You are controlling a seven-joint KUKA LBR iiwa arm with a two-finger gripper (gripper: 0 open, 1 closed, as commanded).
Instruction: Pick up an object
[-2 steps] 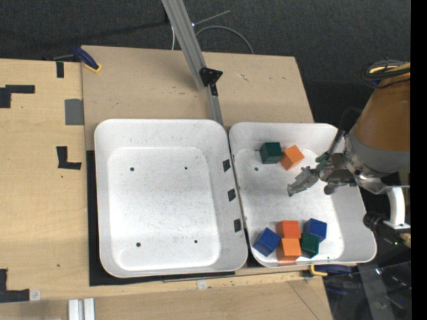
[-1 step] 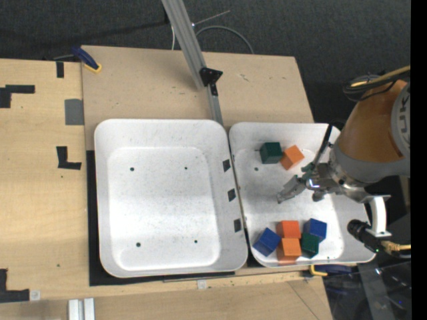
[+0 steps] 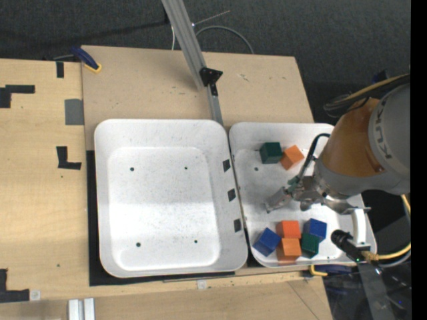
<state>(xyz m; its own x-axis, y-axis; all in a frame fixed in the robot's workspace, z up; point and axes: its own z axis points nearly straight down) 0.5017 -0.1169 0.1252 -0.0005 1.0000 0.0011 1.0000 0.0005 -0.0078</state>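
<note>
My hand point(image 3: 283, 197) hangs over the middle of the right bin point(image 3: 248, 179), in the lower right part of the frame, with my grey arm and its orange band point(image 3: 350, 142) rising behind it toward the right edge. I cannot tell whether it is parted or closed; the metal parts blur together from this angle, and I see no block between them.

The things to pick are small coloured blocks, all in the right bin. Above my hand, toward the top of that bin, a dark green block point(image 3: 270, 153) sits just beside an orange block point(image 3: 292, 156), the orange one to its right and tilted a little. Both are near my hand but apart from it.

Below my hand, along the bin's lower edge, lies a tight cluster. A blue block point(image 3: 266, 241) is at its left, turned at an angle. To the right of it a red-orange block point(image 3: 289, 229) stands just above a lighter orange block point(image 3: 290, 247), the two touching. Further right a second blue block point(image 3: 317, 229) sits above a second dark green block point(image 3: 309, 245), both pressed close to the orange pair. This cluster is near my hand, lower in the frame and slightly to the right.

The left bin point(image 3: 107, 179) takes up the middle of the frame on the wooden bench point(image 3: 133, 85).
</note>
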